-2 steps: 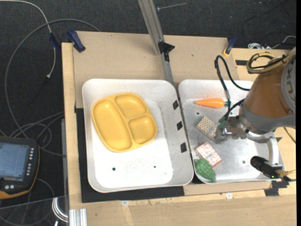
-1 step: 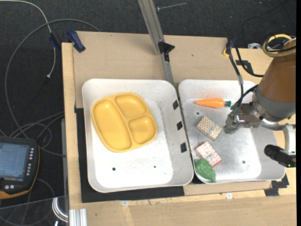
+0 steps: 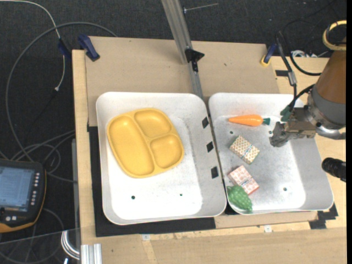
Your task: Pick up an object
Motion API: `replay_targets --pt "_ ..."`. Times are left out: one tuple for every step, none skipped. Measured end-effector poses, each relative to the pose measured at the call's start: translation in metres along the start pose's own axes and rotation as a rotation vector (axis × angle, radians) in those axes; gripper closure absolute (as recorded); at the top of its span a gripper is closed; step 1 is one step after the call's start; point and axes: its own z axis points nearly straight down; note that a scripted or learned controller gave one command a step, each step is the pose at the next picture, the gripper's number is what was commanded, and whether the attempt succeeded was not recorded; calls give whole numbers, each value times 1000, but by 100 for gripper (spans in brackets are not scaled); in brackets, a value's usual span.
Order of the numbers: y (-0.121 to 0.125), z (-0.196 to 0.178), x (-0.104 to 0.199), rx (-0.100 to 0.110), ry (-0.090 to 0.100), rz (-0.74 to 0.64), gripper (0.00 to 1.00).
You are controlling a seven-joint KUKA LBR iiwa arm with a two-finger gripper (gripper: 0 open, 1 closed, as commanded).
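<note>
1. No words, brand names or numbers can be read anywhere.
2. The two small patterned boxes bear print too fine to read.
3. The handheld screen glows, unreadable.

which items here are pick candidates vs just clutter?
Pick candidates, right bin: toy carrot, two small patterned boxes, green toy. Gripper sits beside the carrot's leafy end.

Just lying about: yellow divided plate in left bin, pendant, cables.
</note>
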Motion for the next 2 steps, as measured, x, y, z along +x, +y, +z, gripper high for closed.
replay_targets --pt "5 -1 51 5 3 -5 100" --pt "17 15 106 11 4 -5 100"
